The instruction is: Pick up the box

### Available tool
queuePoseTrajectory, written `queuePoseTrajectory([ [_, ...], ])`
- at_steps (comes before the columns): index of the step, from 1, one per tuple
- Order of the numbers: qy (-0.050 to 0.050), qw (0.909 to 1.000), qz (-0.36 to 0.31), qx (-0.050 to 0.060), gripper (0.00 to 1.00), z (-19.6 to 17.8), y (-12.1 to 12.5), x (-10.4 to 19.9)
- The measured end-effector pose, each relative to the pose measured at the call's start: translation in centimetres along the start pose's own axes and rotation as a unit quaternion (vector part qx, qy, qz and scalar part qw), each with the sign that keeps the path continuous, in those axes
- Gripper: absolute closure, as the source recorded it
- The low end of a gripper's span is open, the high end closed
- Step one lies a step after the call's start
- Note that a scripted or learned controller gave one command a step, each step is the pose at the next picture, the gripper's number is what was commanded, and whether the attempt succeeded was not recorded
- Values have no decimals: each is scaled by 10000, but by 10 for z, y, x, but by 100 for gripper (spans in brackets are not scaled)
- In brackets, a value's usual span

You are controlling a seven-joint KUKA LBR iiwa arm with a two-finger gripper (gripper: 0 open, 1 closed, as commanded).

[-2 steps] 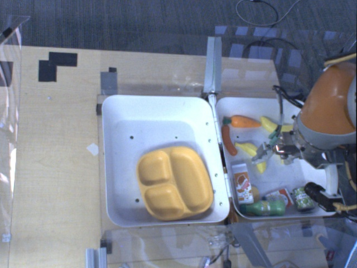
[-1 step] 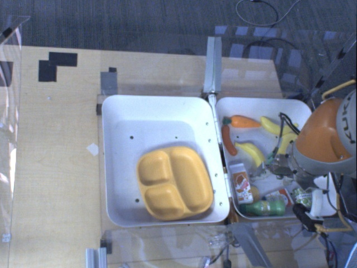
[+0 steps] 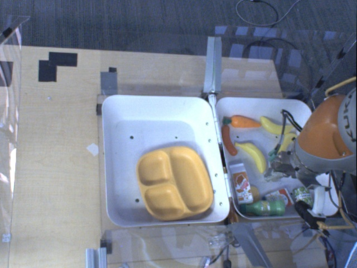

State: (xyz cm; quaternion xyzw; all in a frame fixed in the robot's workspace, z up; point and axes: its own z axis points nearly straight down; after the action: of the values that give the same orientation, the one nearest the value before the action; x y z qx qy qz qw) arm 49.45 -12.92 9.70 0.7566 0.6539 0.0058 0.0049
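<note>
The box (image 3: 241, 184) is a small white carton with a red label. It lies flat in the right bin (image 3: 254, 103), near that bin's left wall and towards the front. My gripper (image 3: 278, 166) hangs low over the middle of the right bin, a little to the right of the box and apart from it. The grey and orange wrist (image 3: 326, 135) covers the bin's right side and hides part of the gripper.
Around the box lie a yellow banana (image 3: 254, 156), a red sausage-like piece (image 3: 228, 140), a carrot (image 3: 245, 121), a second banana (image 3: 271, 125), a green bottle (image 3: 263, 207) and a small can (image 3: 302, 195). The left bin (image 3: 125, 116) holds a yellow divided plate (image 3: 174, 182).
</note>
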Motion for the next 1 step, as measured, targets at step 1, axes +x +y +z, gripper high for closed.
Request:
queuePoseTrajectory([
  [1, -4, 9837, -1795, 23, 100, 8, 37, -11],
])
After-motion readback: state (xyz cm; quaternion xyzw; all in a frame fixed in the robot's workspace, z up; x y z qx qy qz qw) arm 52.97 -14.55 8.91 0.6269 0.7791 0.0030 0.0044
